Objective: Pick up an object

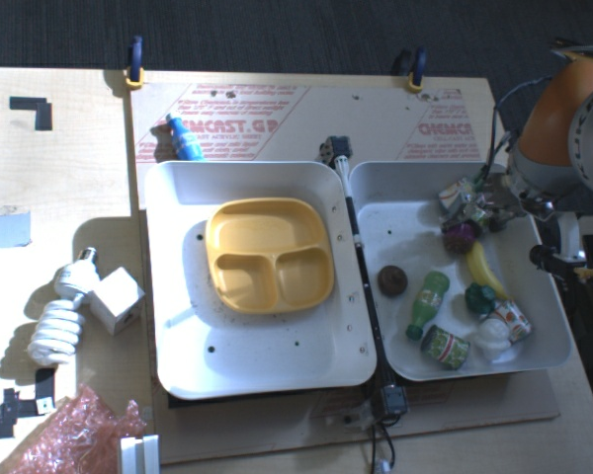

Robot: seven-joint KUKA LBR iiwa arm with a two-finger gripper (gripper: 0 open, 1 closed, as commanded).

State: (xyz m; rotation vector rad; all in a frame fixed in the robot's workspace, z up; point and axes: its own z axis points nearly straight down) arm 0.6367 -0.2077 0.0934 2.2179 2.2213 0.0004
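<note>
- 2 white bins are being shown side by side on a board; the left bin (168, 354) is holding a yellow divided tray (271, 253) with 3 compartments.
- Red print reading partly "AMCAST" is being displayed on the board (277, 117) beyond the bins, and again, cut off, at the far right.
- The gripper (471, 205) is being lowered into the far right corner of the right bin (395, 363), just above a dark purple object (462, 234); whether anything is being held cannot be told.
- A banana (485, 270), a green bottle (427, 304), a brown ball (392, 280) and a labelled can (445, 347), its wording unreadable, are lying in the right bin.
- A spiral bulb (57, 319) is lying left of the bins.
</note>
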